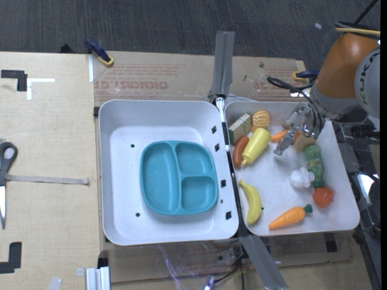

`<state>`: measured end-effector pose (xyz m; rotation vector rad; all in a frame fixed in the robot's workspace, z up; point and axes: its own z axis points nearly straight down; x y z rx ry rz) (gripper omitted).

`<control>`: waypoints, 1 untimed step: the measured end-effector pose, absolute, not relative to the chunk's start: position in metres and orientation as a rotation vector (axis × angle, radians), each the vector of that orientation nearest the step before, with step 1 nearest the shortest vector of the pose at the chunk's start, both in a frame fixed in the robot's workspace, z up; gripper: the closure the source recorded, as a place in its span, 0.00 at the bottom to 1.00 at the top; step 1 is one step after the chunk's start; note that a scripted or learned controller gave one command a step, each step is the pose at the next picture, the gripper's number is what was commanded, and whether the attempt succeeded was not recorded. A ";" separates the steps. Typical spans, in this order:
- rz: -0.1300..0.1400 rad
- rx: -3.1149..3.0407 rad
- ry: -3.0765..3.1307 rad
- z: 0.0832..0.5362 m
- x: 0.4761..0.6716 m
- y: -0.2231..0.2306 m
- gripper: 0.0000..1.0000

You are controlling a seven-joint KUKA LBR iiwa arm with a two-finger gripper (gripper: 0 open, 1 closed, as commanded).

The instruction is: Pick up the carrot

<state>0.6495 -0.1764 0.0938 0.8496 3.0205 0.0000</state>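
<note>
Carrot (pixel 289 217): R bin (pixel 338 222), front edge, lying flat, betw. banana (pixel 251 202) & tomato (pixel 323 196). Hand (pixel 289 139): upper R bin, well apart from carrot, fingers spread, nothing pinched. L bin (pixel 115 162): teal divided plate (pixel 179 177).

Floor (pixel 151 11): dark grey carpet across the top of the view.
Bench (pixel 45 180): pale wood surface on the left, marked with black tape corners and a white tape strip.
Cardboard sheet (pixel 157 77): brown, printed in red, lying under the bins' far side.
Scissors (pixel 5 180): at the left edge, on the bench.
Clamp (pixel 100 52): blue and yellow, at the cardboard's far left corner.
Light: even, soft, no hard shadows.
</note>
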 end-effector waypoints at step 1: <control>0.001 1.250 2.874 0.095 0.652 -0.189 0.00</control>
